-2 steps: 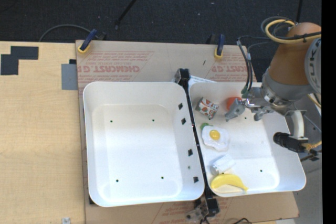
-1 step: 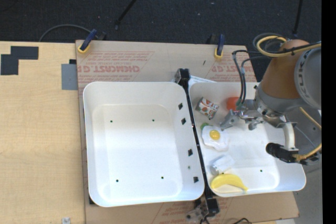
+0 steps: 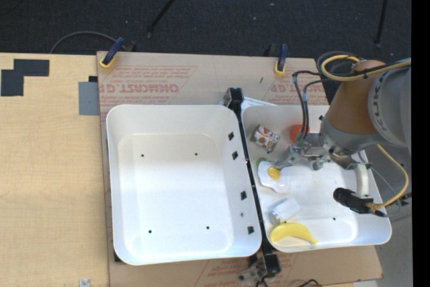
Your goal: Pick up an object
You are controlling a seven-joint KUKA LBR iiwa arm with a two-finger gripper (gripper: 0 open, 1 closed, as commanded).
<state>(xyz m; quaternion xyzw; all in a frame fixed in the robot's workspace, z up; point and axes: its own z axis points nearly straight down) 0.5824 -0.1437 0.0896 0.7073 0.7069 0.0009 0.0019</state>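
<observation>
You are looking down at a slant on a bench with two shallow white bins side by side. The arm [image 3: 363,111], grey with an orange band, reaches in from the right of the view and hangs over the right bin [image 3: 376,235]. Its gripper [image 3: 287,158] sits low over the middle of that bin, pointing toward the wall shared with the left bin [image 3: 117,144]. You cannot tell from here whether the gripper is wide or narrow, and nothing is seen held in it.

The things to pick lie in the right bin. Just beside the gripper, on the shared-wall side, lies a flat white piece with a yellow centre, like a toy fried egg [image 3: 271,173]. Toward the far wall a small red-and-white can [image 3: 265,138] lies tilted, with an orange-red thing [image 3: 296,133] near it, partly hidden by the gripper. Toward the near wall lie a small white block [image 3: 284,209] and, just beside it, a yellow banana [image 3: 293,233].

The step in hand looks like the approach, with no object lifted yet. The fried egg seems the likeliest target, being closest. The next move calls for centring over one object, settling down around it and closing before lifting. The egg lies flat and offers little to grip, so it may slip. The can or the banana look like surer holds.
</observation>
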